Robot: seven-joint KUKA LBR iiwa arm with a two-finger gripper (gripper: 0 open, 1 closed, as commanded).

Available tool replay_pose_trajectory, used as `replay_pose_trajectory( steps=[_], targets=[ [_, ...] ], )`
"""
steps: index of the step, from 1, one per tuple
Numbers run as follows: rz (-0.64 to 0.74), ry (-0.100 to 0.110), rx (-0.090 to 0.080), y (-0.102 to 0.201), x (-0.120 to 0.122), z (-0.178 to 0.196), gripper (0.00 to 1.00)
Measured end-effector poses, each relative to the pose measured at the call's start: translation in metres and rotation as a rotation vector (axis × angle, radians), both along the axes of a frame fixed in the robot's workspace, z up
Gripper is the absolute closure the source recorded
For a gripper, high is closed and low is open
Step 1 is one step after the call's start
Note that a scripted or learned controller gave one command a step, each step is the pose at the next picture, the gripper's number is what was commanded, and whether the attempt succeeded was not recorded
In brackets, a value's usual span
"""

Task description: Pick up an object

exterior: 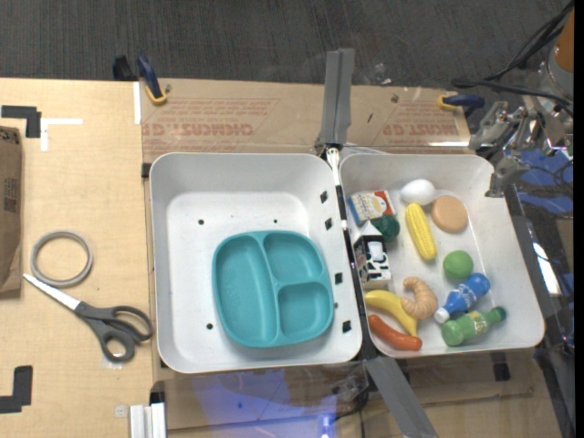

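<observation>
The right bin [516, 245] holds several toy foods: a white egg [418, 191], a peach-coloured round piece [449, 213], a corn cob [420, 231], a green ball [458, 265], a banana [388, 307], a tan croissant [420, 295], a red sausage [394, 335], a blue bottle [461, 297], a green bottle [472, 327] and two small cartons [370, 206]. My gripper [513, 144] hangs among cables above the bin's far right corner, apart from every object. Nothing is visibly held.
The left bin [182, 199] carries a teal divided plate [274, 288]. On the wooden bench to the left lie scissors [91, 316] and a tape roll [61, 256]. Cardboard [237, 121] lies behind the bins, with clamps at its edges.
</observation>
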State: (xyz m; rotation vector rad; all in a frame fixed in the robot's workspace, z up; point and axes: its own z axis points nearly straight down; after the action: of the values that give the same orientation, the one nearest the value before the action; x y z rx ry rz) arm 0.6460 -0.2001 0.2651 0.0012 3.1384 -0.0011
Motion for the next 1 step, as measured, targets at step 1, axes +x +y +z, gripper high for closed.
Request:
replay_pose_trajectory(
  steps=[1],
  targets=[
    [0.056,-0.001,0.0,0.0009,0.0059,-0.1113,0.0]
  ],
)
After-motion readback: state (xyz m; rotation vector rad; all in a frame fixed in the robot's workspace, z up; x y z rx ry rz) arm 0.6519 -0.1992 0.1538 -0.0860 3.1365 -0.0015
